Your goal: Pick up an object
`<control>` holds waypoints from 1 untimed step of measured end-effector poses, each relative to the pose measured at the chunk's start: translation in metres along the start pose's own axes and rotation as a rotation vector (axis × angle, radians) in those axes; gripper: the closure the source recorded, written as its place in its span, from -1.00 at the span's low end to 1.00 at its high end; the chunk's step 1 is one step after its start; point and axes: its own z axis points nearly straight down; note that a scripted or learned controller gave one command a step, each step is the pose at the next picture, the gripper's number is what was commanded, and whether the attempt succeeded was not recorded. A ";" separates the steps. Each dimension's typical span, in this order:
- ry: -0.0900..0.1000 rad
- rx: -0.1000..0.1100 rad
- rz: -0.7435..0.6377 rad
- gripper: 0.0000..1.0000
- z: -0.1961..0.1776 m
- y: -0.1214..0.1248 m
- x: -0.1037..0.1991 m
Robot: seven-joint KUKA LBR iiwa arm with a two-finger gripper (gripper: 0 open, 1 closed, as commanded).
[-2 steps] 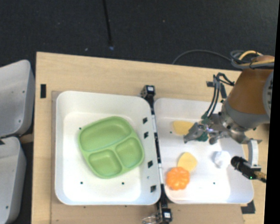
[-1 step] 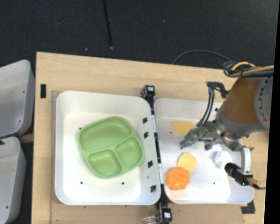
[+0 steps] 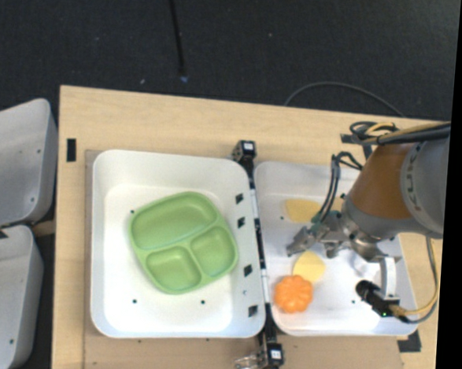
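Dark carpet floor behind, then the light wooden table (image 3: 180, 125) w/ two shallow white bins side by side. Left white bin (image 3: 108, 305) carries a big light-green plastic divided plate (image 3: 183, 241), three compartments, lying flat & slightly rotated. Right white bin (image 3: 316, 324) is where I'm working; my grey arm w/ the orange band (image 3: 388, 187) comes in from the right and hangs over its middle.

My end effector (image 3: 315, 239) sits over the bin's centre, metal fingers pointing toward the bin divider. Spread or pressed together — I can't tell from this angle; nothing visibly between them.

Things near me, big to small: a round orange fruit-like object (image 3: 293, 293) near the front left corner of the right bin; a pale yellow flat patch (image 3: 302, 211) toward the back, just beside my fingers; a small yellow block (image 3: 310, 266) between the two, touching or nearly touching the orange one.

Key relation: yellow block lies just in front of my end effector, v. close. Its long axis isn't clear. I judge it the easiest pick; orange one is further toward the front edge.
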 end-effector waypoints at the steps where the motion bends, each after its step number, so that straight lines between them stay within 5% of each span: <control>1: -0.001 -0.006 0.007 1.00 -0.014 0.002 -0.001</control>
